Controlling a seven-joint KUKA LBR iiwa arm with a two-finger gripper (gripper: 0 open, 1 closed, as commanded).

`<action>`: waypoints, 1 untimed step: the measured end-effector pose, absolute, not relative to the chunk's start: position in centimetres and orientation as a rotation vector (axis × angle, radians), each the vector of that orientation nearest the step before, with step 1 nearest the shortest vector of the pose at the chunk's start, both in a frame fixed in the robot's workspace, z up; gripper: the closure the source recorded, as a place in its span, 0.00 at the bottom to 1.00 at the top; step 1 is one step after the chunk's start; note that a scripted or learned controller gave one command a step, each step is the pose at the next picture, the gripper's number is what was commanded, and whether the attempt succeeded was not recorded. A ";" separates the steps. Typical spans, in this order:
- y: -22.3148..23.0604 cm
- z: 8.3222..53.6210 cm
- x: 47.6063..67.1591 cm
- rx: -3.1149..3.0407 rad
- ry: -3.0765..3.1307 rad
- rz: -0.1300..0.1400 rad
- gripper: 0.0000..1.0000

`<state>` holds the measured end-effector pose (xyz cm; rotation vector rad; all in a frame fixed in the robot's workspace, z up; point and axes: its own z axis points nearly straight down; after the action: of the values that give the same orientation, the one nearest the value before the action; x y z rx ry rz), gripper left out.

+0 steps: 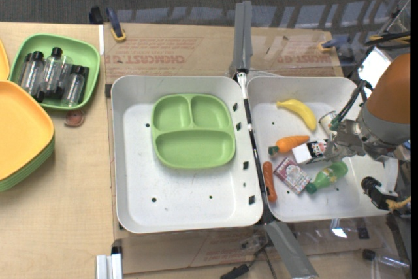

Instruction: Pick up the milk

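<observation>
The milk (304,153) is a small white carton lying on its side in the right bin (287,209), just below the carrot (291,143). My gripper (335,142) hangs low over the bin at the carton's right end, close to its printed face. The grey wrist and orange band (395,98) rise behind it at the right edge. From this angle I cannot make out whether the gripper touches the carton.
Around the milk lie a banana (298,112), a pink packet (292,174), a green bottle (327,177) and a red sausage (269,180). The left bin (130,206) holds a green divided plate (193,130). Orange plates (23,137) and a green tray of bottles (55,72) sit on the bench at left.
</observation>
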<state>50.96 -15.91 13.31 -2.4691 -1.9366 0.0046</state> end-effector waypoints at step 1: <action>-10.3 11.3 58.0 -2.324 -2.168 -0.032 1.00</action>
<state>58.01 -10.31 11.33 -2.3242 -2.1684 -0.0319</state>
